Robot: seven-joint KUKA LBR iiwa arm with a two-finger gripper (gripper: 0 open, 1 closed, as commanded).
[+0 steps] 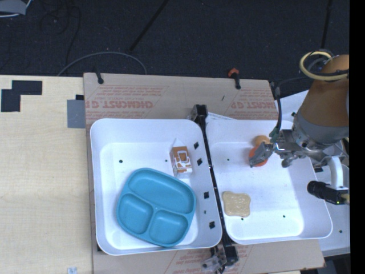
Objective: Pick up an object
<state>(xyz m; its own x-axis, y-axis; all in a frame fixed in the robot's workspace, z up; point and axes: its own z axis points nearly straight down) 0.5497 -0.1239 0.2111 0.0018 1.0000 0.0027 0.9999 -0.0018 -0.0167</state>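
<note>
Seen from above, two shallow white bins sit side by side on a table. The left bin holds a blue three-compartment plate and, just beside its upper edge, a small orange-and-white carton standing upright. In the right bin, a tan slice of toast lies near the divider. The grey arm reaches in from the right, its gripper low over the bin's upper half, against a small orange object whose shape is hard to make out.
</note>
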